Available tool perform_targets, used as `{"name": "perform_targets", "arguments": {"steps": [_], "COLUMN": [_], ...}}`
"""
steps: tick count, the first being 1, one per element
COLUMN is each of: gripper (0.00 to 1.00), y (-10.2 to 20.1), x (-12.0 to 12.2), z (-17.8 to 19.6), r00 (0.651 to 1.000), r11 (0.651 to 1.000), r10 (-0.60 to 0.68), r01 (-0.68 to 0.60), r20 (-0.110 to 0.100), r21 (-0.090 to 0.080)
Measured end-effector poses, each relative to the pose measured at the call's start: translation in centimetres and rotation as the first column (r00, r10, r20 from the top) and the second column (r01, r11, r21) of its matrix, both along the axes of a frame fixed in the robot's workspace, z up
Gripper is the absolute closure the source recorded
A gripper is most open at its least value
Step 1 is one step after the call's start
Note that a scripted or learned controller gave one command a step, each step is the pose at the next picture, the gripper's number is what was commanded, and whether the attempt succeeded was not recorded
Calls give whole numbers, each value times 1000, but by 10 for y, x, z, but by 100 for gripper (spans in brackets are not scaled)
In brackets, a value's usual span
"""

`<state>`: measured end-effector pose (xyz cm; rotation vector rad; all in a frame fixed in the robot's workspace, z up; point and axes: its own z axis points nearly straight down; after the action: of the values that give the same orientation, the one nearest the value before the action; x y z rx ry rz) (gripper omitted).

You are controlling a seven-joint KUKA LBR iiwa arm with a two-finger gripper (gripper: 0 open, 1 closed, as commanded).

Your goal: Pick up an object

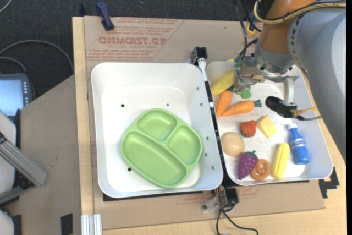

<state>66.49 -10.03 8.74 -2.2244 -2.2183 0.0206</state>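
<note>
cardboard-topped desk carries two white bins; left bin holds one green divided plate. right bin: two carrots, one banana, one grape bunch. claw above banana, grip state cannot be told

Over in the right-hand shallow white bin, the toy foods are lying loose. A yellow plastic banana is resting near the far left corner, with two orange carrots slanting just beside it. A small red tomato-like piece is sitting next to a pale yellow wedge. Nearer the front, a tan round bun, a purple grape bunch, an orange pretzel-like ring and a yellow corn cob are clustering together, and a blue bottle is lying beside the cob.
</note>
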Motion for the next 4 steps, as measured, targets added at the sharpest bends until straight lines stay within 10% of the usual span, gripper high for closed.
{"name": "perform_targets", "arguments": {"steps": [4], "gripper": [100], "y": [1], "x": [0], "z": [0], "r00": [1000], "r11": [1000], "r10": [-1], "r01": [1], "r20": [0], "r21": [-2]}}
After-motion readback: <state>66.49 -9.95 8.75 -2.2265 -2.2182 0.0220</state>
